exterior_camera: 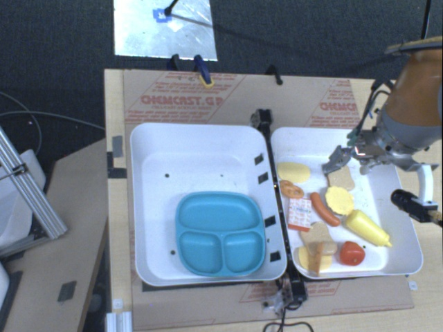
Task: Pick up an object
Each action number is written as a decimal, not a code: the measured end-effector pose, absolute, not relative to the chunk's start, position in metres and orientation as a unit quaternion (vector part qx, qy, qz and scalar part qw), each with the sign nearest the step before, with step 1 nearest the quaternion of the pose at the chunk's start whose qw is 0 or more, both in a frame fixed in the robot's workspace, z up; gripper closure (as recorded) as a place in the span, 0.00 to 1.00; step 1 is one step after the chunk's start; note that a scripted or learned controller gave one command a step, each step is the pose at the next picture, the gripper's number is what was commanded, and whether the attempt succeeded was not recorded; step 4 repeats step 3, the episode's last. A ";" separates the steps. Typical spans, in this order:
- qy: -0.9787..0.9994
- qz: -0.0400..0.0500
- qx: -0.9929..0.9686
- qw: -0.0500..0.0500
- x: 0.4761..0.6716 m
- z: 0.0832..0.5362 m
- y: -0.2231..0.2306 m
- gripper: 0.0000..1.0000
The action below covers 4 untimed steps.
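The right bin (405, 258) holds several toy foods. Among them are a pale yellow oval (294, 171), a tan bread slice (342, 179), a round yellow slice (339, 200), a red sausage (324, 209), a red-and-white packet (300, 215), a yellow bottle shape (367, 227) and a red tomato (351, 254). My gripper (344, 158) hangs low over the bin's far part, right above the tan bread slice and just beyond it. The view shows nothing held in it.
The left bin (159, 151) holds a blue divided plate (221, 232) near its front. A black divider (271, 185) runs between the bins. The arm's wrist (408, 126) and a black part (414, 206) overhang the right bin's right side.
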<state>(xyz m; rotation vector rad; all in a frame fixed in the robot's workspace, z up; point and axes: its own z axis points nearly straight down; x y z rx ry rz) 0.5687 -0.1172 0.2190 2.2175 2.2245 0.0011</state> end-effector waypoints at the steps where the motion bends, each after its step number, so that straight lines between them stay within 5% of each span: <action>1: 0.706 -0.002 0.708 -0.003 0.529 0.081 -0.135 0.00; 2: 0.708 0.001 0.707 0.001 0.533 0.098 -0.134 1.00; 3: 0.712 0.006 0.702 0.005 0.612 0.191 -0.052 1.00; 4: 0.712 0.006 0.702 0.005 0.612 0.191 -0.052 1.00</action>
